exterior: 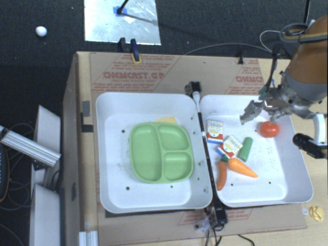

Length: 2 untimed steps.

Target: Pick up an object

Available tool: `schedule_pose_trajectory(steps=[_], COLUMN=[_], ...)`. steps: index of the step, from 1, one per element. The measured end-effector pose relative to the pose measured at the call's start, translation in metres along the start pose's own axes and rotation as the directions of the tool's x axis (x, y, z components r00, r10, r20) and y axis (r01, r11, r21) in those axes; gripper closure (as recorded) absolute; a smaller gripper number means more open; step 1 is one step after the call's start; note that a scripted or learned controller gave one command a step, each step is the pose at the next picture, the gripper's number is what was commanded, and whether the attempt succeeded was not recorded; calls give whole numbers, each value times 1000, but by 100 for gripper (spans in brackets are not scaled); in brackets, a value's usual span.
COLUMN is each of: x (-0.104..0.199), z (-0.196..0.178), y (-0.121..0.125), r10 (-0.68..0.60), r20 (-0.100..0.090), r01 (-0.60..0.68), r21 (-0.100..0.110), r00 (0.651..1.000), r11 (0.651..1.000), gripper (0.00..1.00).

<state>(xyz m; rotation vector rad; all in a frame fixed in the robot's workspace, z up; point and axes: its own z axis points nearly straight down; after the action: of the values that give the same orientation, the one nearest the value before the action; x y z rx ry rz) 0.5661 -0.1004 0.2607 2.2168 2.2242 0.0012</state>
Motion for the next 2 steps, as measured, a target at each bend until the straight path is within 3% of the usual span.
schedule_pose_trajectory(steps=[1,2], x=[-58,-9], z=[145,176], y=[-16,103], r10=[4,0], r20=[0,-1], r01=[-4,0], r21=[5,-1], r00=[1000,1000], r11=[1000,1000], gripper=[0,0])
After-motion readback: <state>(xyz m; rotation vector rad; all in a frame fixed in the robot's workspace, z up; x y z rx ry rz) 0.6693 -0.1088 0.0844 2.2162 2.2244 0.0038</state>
